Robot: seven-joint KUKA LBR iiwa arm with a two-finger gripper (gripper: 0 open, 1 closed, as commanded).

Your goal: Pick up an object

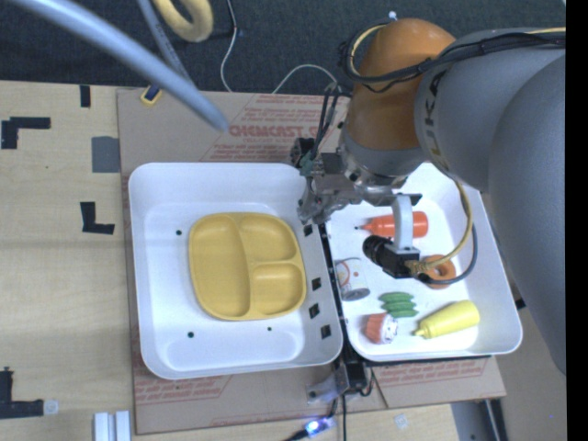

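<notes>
Resting on brown cardboard (184, 127): two white bins (152, 246) | wooden bench (55, 274) | dark floor (83, 53) | fingers' state: cannot tell

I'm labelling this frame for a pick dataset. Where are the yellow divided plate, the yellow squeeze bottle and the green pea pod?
yellow divided plate (246, 265), camera view, on its middle ridge.
yellow squeeze bottle (448, 320), camera view, on the bottle's body.
green pea pod (398, 301), camera view, on the pod's middle.
</notes>
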